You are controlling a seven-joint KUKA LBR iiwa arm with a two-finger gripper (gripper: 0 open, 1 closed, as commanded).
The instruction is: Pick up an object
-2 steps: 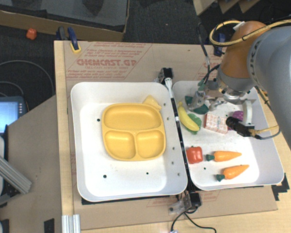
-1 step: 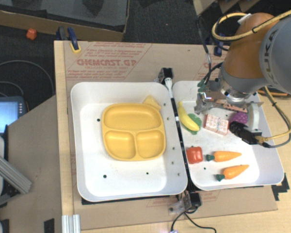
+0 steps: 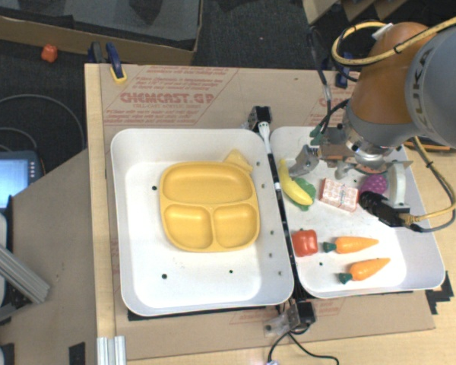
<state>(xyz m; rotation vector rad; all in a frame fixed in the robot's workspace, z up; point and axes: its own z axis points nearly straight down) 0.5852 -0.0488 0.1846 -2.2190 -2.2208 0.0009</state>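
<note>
Arm: we're looking at the grey KUKA arm with its orange band (image 3: 387, 59), reaching in from the right and hanging over the upper half of the right-hand shallow white bin (image 3: 422, 276).
Gripper: the two-finger gripper (image 3: 319, 157) sits low at the bin's upper left; we make out a grey finger (image 3: 304, 160) pointing down toward the banana. The wrist covers the rest, so we can't tell whether the tool is spread or pressed together, and we see nothing between its fingers.
Banana: a yellow toy banana with a green tip (image 3: 296, 190) lies against the right bin's left wall, just below that finger.
Wafer block: a small pink-and-white checked block (image 3: 339, 195) rests just right of the banana.
Grapes: a purple bunch, probably toy grapes (image 3: 374, 182), peeks out beside the wrist; it's half hidden.
Pepper: a red toy pepper (image 3: 305, 242) sits by the left wall, lower down.
Carrots: an orange toy carrot with green top (image 3: 353, 244) lies right of the pepper, and a second orange carrot (image 3: 367, 268) lies just below it.
Left bin: the left-hand white bin (image 3: 133, 226) holds a yellow three-compartment plastic plate (image 3: 209, 204), well apart from the gripper.
Bench: both bins rest on a brown cardboard sheet with red print (image 3: 175, 93).
</note>
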